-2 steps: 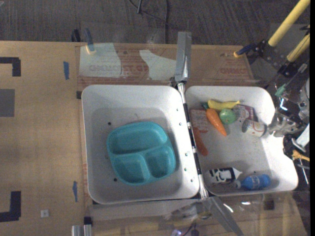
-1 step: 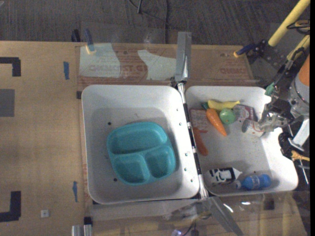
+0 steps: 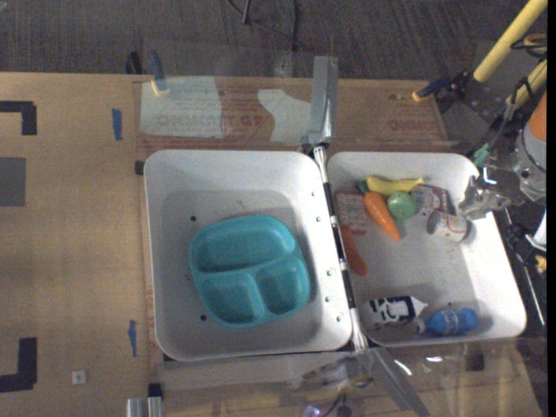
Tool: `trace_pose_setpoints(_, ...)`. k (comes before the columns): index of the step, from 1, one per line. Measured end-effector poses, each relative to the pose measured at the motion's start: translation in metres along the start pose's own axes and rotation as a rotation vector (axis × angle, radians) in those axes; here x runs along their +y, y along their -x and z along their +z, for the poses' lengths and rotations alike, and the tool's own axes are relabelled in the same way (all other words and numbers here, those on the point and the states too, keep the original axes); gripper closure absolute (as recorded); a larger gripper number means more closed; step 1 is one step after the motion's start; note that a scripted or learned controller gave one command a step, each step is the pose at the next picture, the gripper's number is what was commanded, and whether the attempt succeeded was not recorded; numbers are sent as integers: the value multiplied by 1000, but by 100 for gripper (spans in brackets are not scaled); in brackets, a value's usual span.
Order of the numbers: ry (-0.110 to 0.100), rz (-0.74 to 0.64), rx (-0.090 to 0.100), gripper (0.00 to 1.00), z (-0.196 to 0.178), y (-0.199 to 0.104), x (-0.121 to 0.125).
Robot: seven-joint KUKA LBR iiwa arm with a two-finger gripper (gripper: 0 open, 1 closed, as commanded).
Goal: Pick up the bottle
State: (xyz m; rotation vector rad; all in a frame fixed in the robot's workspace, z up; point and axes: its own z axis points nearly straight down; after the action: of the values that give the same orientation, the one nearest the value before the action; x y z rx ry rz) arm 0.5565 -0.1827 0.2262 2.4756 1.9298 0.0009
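Camera view: bottle [image 3: 452, 321], blue, lies on its side at right bin's [image 3: 499, 259] near edge, beside a small carton [image 3: 395, 309]. Gripper [image 3: 480, 196] hovers over bin's right rim, well apart from bottle; jaw state cannot be told. Teal tray [image 3: 250, 269] in left bin [image 3: 165, 233].

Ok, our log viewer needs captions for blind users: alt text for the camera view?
The gripper hangs at the right bin's upper right rim, apart from the blue bottle lying at its near edge. The left bin holds a teal divided tray.
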Motion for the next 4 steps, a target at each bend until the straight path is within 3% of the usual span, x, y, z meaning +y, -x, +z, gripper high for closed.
trace_pose_setpoints(2,6,3,-2,100,-21,2,2)
trace_pose_setpoints(3,0,-51,1,100,-103,-73,21)
trace_pose_setpoints(4,-4,-77,1,100,-60,-91,1)
